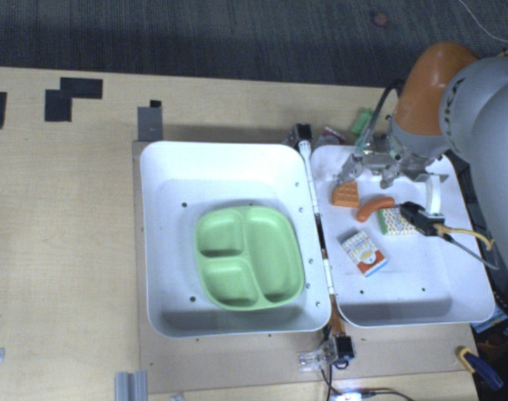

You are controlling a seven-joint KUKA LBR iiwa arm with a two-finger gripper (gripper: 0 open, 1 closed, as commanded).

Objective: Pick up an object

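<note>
Orange block (345, 195) just below hand (373, 172).

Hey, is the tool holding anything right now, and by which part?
Cannot be told: the tool hovers above the orange block in the right bin.

Grey arm (480, 115) reaching from right, pincer (373, 170) lowered, angled left
</note>
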